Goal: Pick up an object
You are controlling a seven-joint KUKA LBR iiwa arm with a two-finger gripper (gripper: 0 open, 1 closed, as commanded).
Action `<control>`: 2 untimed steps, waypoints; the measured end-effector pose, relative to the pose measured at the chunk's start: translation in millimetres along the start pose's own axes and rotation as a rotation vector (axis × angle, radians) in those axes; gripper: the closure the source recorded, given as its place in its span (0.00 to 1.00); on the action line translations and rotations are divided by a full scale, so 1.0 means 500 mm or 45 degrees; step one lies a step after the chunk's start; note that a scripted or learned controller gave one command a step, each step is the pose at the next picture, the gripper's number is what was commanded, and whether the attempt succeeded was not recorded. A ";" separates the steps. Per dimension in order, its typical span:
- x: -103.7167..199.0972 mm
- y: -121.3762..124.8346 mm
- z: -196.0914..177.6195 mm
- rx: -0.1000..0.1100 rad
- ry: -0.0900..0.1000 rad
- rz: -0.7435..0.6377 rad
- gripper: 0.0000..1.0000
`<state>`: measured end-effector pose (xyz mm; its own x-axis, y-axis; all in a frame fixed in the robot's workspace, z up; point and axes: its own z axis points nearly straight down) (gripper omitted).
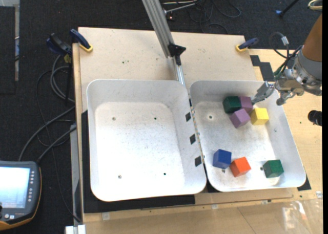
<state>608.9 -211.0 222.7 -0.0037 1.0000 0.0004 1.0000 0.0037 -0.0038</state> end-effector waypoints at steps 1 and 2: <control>-0.002 -0.007 0.128 0.003 0.001 0.005 0.00; -0.002 -0.010 0.205 -0.015 -0.009 0.005 0.00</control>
<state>603.6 -212.1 120.3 0.0000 1.0000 -0.0069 1.0000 0.0001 0.0084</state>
